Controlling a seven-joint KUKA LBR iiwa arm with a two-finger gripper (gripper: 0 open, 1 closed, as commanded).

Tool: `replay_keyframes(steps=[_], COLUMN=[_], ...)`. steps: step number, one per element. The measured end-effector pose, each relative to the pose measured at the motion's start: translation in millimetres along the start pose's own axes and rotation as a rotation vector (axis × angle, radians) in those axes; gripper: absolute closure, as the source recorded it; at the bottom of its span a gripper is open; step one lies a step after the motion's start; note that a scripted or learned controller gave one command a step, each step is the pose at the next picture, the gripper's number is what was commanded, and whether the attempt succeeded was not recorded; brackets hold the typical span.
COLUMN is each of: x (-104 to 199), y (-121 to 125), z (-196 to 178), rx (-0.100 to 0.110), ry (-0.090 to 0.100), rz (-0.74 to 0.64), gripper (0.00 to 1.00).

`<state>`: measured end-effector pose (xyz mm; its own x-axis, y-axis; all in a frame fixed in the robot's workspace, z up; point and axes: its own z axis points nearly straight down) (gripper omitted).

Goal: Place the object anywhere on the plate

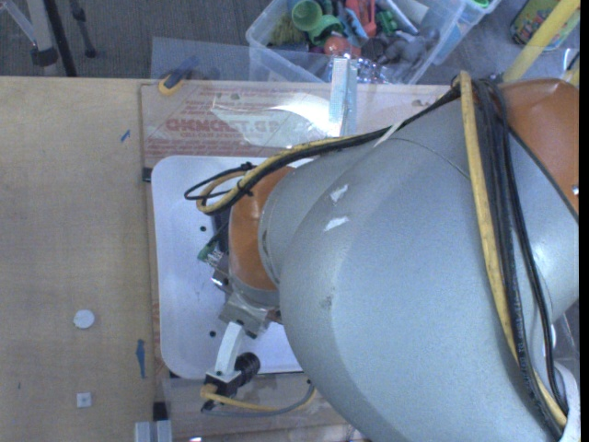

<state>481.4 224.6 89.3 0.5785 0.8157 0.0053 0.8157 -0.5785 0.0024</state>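
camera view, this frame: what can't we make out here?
- White bin: the arm covers most of its floor, so what lies beneath it cannot be told.
- Bench: its whole right part is hidden behind the arm.
- Small pale disc on the bench, left of the bin: too small to identify.
- Clear tub of toys: cut off by the top edge.

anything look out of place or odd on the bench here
Only small things: a white disc lies on the wooden bench, left of the white bin rather than in it, with a tiny pale square piece below it in the view. The arm covers most of the bins, so I can't judge their contents.
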Motion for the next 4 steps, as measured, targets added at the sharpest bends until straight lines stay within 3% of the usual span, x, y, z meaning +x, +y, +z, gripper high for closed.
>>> replay_keyframes(steps=[1, 4], x=[0.5, 0.5], y=[0.2, 0.2], z=[-0.2, -0.2], rx=[-0.001, -0.001], ry=[0.001, 0.002], rz=[0.000, 0.000], gripper=[0.00, 0.00])
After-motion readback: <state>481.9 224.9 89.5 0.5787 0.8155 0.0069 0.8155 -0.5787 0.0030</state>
